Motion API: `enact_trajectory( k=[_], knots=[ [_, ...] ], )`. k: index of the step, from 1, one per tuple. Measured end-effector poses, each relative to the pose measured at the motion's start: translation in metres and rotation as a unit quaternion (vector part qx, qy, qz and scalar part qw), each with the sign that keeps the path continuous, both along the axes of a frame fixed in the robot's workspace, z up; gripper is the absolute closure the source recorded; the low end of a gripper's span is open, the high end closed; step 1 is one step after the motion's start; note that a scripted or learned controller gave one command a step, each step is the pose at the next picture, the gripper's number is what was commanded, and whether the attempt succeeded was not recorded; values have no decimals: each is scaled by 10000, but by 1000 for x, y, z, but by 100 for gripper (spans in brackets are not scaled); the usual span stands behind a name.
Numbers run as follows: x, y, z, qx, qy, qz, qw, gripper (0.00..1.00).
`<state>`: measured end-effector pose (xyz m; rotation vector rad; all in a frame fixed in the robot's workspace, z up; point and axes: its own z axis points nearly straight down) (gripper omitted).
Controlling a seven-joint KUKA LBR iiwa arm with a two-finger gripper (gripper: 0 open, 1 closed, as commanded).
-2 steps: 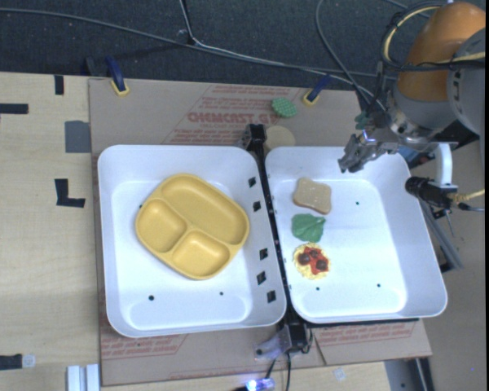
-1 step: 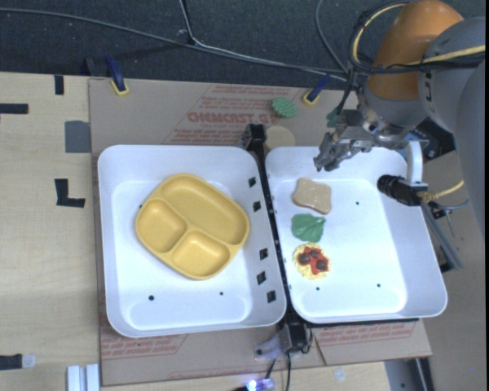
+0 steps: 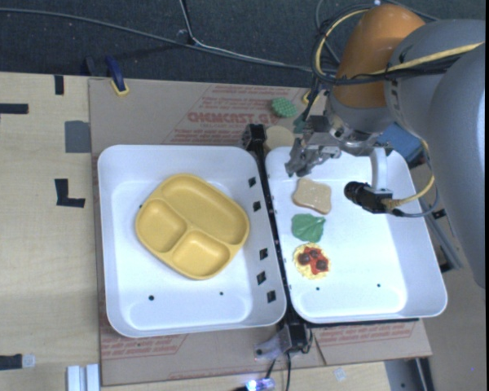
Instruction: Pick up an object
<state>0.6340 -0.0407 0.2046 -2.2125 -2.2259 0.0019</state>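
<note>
White bins, two, shallow, set side by side on a sheet of brown cardboard [image 3: 196, 112] that lies on the pale wood worktop [image 3: 33, 243]. Left bin [image 3: 106, 243]: one yellow plate [image 3: 191, 225] with three compartments, lying flat and turned at an angle, roughly in the middle of the bin. Right bin [image 3: 375, 251]: three small items in a short column near its left wall, each apart from the next. Topmost, a tan slice of toast [image 3: 312, 195]; below it, a green leaf [image 3: 308, 227]; lowest, a yellow disc [image 3: 312, 260] with red and dark spots on top. Arm [image 3: 440, 72]: grey, with an orange band [image 3: 375, 51], reaching in from the right over the far end of the right bin. Hand [image 3: 301, 163]: pointing down over the upper left corner of the right bin, just above and to the left of the toast; whether it touches the toast cannot be told, and whether it is spread or pressed together cannot be told either. Outside the bins: a small green piece [image 3: 284, 106] on the cardboard beyond the right bin, near the hand; black tape marks [image 3: 65, 192] on the worktop to the left.
</note>
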Motion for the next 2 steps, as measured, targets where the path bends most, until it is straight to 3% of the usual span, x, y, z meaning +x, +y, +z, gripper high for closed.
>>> enact_trajectory(
  k=[2],
  knots=[
    [-3, 102, 8, -5, -2, -3, 10000, 100]
  ],
)
